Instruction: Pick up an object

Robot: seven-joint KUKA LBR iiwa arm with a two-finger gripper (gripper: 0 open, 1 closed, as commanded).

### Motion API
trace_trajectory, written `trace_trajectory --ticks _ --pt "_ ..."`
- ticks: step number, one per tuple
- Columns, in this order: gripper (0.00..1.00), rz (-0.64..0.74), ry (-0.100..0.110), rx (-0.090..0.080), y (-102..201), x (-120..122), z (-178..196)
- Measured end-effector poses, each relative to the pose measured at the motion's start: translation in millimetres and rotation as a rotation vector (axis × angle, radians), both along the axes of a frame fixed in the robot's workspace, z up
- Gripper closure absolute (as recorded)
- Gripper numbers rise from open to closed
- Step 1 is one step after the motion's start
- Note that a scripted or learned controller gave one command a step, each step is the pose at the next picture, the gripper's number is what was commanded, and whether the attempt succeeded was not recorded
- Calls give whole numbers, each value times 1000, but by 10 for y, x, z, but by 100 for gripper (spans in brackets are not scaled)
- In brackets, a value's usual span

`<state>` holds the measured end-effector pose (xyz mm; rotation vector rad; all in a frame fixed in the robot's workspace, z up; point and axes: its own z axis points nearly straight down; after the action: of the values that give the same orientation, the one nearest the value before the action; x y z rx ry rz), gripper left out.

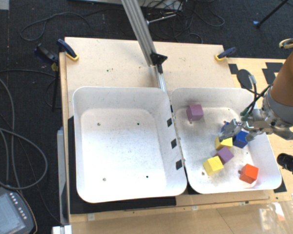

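Right bin's got all the blocks: a purple cube [195, 112] up top by itself, then a clump mid-bin, yellow block [225, 142], blue cube [240, 140], smaller purple block [225, 154], yellow cube [213, 165], plus an orange cube [249, 173] lower right.

This looks like a robot lab, a room for testing machines. A big robot arm [284, 89] with an orange band reaches over a wooden bench [136, 62]. Two white bins [88, 99] sit side by side on it, and one has little colored blocks [214, 164] like toy cubes. Clamps [67, 49] hold the bench corners. Black cables [19, 130] snake across the dark carpet floor. A metal pole [139, 26] leans over the bench. A gray control pad [7, 216] with buttons lies on the floor.
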<state>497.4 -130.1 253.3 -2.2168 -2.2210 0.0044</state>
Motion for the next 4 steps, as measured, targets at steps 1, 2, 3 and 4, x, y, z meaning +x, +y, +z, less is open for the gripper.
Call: trace_trajectory --ticks 1,2,3,4 --pt "0 -2 -5 -1 -1 8 21" --pt "0 -4 2 0 -34 10 -613" --pt "0 -3 0 0 -54 60 -1068" --pt "0 0 -8 -1 -56 73 -1355"
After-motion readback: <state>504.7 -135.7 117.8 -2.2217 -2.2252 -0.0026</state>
